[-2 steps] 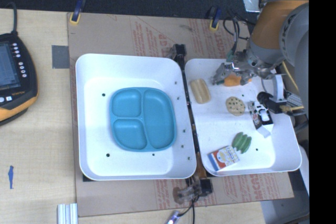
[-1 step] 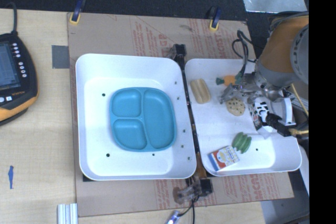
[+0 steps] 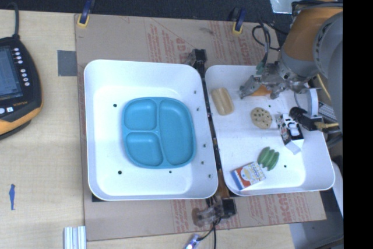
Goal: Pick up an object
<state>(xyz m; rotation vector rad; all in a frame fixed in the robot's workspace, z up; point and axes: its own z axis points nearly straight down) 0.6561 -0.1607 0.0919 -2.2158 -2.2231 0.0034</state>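
Observation:
My gripper is low over the far end of the right bin, its fingers spread open. A small orange piece shows between them on the bin floor; I cannot tell whether they touch it. A tan bread roll lies to the left of the gripper. A round speckled cookie lies just in front of it. Nearer the front sit a green pod-like piece and a small red and white carton.
The left bin holds a blue divided plate. A teach pendant lies at the bench's left edge. Clamps hold the cardboard at the back. The arm's bulk hangs over the right bin's far right corner.

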